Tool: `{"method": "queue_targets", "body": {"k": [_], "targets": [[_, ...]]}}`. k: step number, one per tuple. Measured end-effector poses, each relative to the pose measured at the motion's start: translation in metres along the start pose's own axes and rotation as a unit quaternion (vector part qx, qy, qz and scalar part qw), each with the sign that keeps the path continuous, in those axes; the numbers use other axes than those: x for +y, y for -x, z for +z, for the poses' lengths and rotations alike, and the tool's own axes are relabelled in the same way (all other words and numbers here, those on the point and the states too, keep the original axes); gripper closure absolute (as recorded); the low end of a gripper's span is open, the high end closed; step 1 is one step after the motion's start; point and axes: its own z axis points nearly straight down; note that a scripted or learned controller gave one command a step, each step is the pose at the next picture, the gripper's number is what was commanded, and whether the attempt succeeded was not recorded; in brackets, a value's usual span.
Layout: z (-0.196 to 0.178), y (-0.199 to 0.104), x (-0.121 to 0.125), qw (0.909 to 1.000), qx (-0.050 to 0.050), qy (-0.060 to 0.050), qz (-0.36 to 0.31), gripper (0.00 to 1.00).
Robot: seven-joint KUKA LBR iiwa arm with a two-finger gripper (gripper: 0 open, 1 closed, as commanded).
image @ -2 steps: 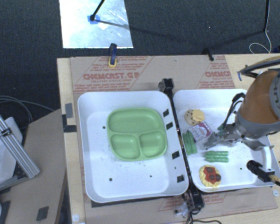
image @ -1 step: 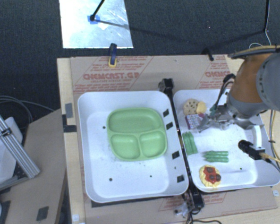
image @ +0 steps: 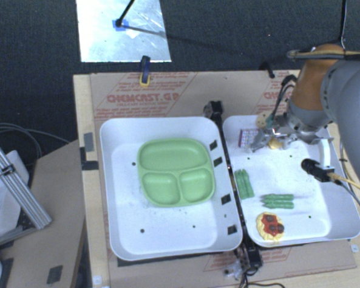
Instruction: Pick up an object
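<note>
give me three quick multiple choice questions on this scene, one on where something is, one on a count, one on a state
1. Where is the green divided plate?
A. left bin
B. right bin
C. on the bench outside the bins

2. How many green bean bundles lie in the right bin?
A. one
B. two
C. four

3. How does the divided plate lie?
A. flat, compartments up
B. overturned
C. leaning on the bin wall

Answers: 1 A, it sits mid-floor in the left bin. 2 B, one bundle by the divider, another lying crosswise. 3 A, its three compartments face the camera.
</note>
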Motion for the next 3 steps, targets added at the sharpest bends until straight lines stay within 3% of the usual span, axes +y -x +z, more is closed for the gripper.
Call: {"method": "queue_targets", "body": {"k": [1,2,3], "targets": [[0.002,-0.012,0.018,0.9999,0.001,-0.011,-0.001,0.00],[-0.011,-0.011,0.019,1.0000,0.000,-0.008,-0.001,1.00],[-0.105,-0.063,-0.019,1.0000,0.001,0.000,-0.001,1.00]]}}
